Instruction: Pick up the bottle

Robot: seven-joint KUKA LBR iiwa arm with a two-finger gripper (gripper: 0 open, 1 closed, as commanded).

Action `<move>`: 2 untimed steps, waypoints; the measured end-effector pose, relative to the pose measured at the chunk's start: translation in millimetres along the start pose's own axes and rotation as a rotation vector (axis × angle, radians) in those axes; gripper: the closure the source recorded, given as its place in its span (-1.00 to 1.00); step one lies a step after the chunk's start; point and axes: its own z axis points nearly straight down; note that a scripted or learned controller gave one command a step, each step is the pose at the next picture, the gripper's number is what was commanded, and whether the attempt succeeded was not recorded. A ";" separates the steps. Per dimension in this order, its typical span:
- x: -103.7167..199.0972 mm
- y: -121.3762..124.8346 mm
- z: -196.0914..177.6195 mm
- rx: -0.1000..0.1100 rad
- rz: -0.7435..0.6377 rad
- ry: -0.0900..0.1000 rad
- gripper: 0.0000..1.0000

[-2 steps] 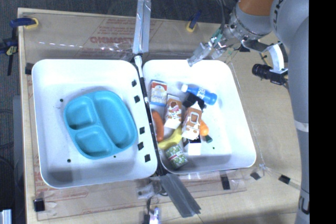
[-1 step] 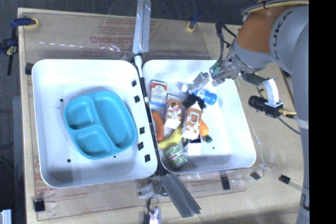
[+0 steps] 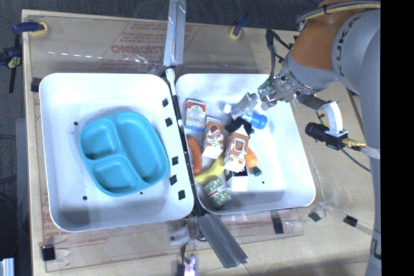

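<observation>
Two white bins were seen side by side on the bench; the left bin (image 3: pixel 58 139) held a blue divided tray (image 3: pixel 121 152), and the right bin (image 3: pixel 291 165) held a heap of small items. The gripper (image 3: pixel 249 103) was seen low over the upper part of that heap, reached in from the right. Just beside its tip, a bottle (image 3: pixel 238 150) with a white and brown label and an orange end was seen lying tilted among cartons (image 3: pixel 195 114), a banana (image 3: pixel 210 171) and a blue-capped item (image 3: pixel 259 119). Whether the jaws were open or closed could not be told, and nothing was seen held between them. The step in hand was judged to be the approach to the grasp. For the next move, alignment across the bottle's body would be called for, with the neighbouring clutter avoided
</observation>
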 end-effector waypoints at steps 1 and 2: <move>0.1 0.6 -10.4 0.001 -0.004 0.000 1.00; 0.1 0.6 -10.4 0.001 -0.004 -0.001 -1.00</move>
